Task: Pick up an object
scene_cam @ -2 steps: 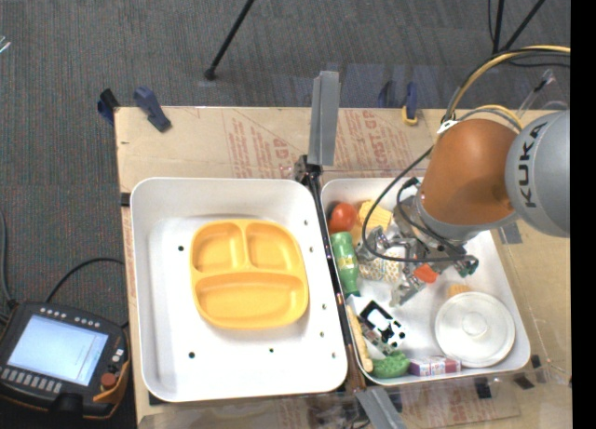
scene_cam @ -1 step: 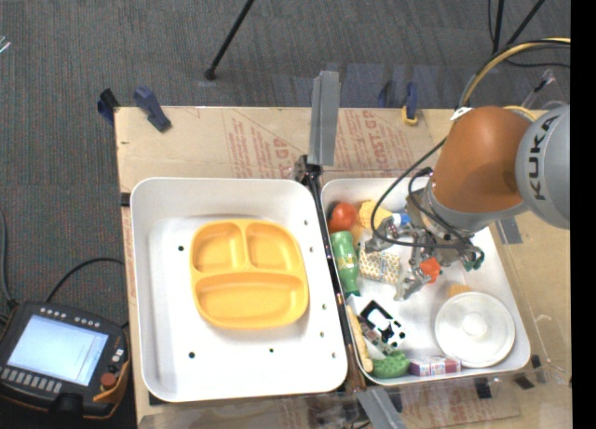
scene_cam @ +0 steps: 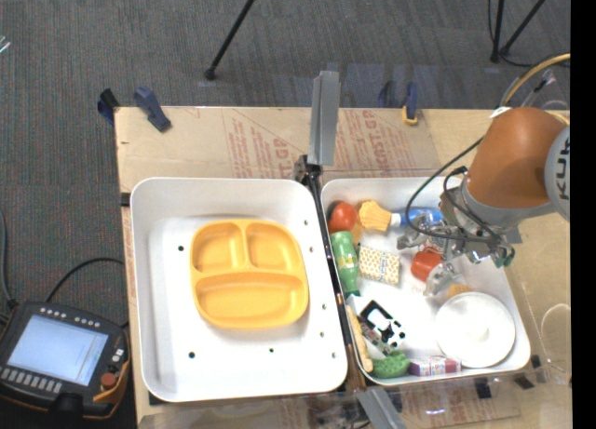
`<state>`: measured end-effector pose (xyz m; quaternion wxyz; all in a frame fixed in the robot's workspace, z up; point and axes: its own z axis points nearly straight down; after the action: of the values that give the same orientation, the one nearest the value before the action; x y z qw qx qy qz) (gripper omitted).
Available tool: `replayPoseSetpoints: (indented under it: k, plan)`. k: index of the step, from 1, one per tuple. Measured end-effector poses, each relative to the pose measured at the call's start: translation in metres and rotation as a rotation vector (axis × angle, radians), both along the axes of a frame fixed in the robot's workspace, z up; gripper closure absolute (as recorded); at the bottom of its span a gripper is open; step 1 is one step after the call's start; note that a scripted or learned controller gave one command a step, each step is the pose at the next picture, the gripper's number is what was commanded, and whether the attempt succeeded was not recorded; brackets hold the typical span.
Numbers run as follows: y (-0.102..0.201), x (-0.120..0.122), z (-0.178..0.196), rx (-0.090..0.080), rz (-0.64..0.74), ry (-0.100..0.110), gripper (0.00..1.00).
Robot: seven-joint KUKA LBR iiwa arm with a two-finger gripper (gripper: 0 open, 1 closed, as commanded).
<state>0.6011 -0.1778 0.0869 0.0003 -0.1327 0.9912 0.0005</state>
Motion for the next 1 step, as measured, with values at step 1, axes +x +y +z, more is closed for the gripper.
replayPoseSetpoints:
  k: [1]
  plan:
    - [-0.0327,0.0014,0.0018,0.0,0.146,-0.004,0.0]
